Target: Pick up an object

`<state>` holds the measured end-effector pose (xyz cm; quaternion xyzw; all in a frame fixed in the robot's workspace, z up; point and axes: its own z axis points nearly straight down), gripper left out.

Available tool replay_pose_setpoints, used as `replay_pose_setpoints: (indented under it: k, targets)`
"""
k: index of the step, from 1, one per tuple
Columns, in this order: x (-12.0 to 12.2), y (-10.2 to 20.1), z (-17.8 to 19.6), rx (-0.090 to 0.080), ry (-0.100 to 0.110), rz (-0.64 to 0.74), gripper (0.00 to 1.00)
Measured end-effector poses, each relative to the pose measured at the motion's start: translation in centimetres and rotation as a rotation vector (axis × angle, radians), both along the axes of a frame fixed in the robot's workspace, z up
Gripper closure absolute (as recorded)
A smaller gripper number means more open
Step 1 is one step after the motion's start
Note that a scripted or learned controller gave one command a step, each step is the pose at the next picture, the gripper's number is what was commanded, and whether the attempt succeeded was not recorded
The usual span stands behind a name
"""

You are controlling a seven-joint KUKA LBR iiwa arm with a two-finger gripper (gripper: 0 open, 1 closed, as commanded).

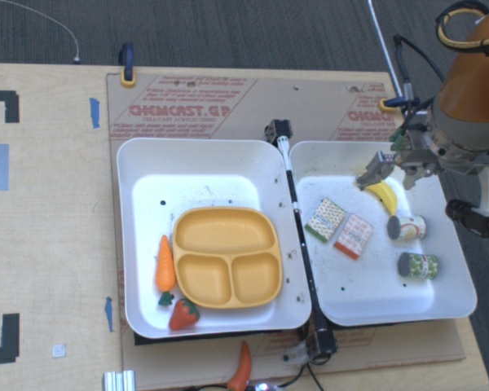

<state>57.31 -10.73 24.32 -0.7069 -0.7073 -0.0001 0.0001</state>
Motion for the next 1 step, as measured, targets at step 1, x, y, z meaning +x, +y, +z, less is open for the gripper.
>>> replay_pose_setpoints:
  k: [1]
  targets:
    - [-2.42,-0.71,-14.73,-0.001,-0.003,-0.001,0.00]
